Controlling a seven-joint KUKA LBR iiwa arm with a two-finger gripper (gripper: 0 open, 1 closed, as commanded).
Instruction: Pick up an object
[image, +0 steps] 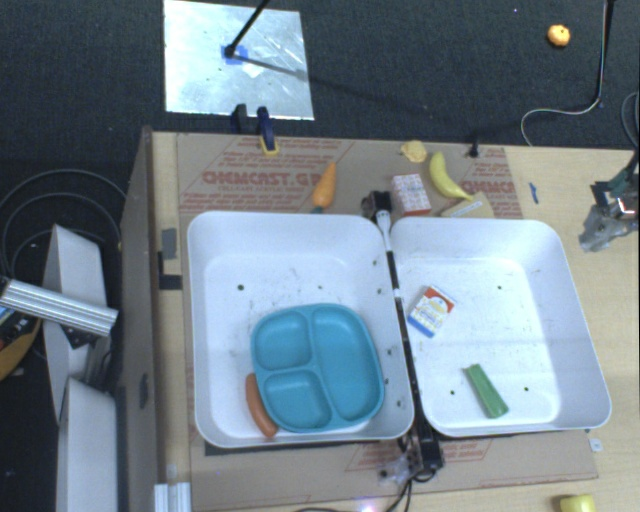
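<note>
**Ana:** Camera view, nearest edge first: what lies closest?

**Ben:** A small yellow-green object (577, 503) sits at the bottom right corner, off the bench board. Just above, at the front seam between the two bins, some dark cables and a clip (418, 460) poke out.

**Ana:** And inside the bins?

**Ben:** The left bin (225, 250) holds a blue divided tray (316, 366) with three compartments, lying toward the front. An orange sausage-shaped piece (260, 405) lies just beside the tray's front left corner, touching or nearly touching it. The right bin (560, 300) holds a green stick (485, 390) near the front, tilted, and a small white, red and blue carton (430, 311) farther back, close to the dividing wall.

**Ana:** Beyond the bins?

**Ben:** On the cardboard behind them lie a carrot (324, 186), a small pinkish box (411, 194), a banana (444, 177) and a pale yellow lump (414, 151). Farther still, on the dark floor, a shiny metal sheet (238, 58) and a little orange ball (558, 36).

**Ana:** Where is the gripper?

**Ben:** The gripper (608, 228) shows at the right edge, outside the right bin and well apart from everything in it. Whether its fingers are open or closed cannot be told; it is too small and partly cut off. Nothing visible sits between them.
</note>
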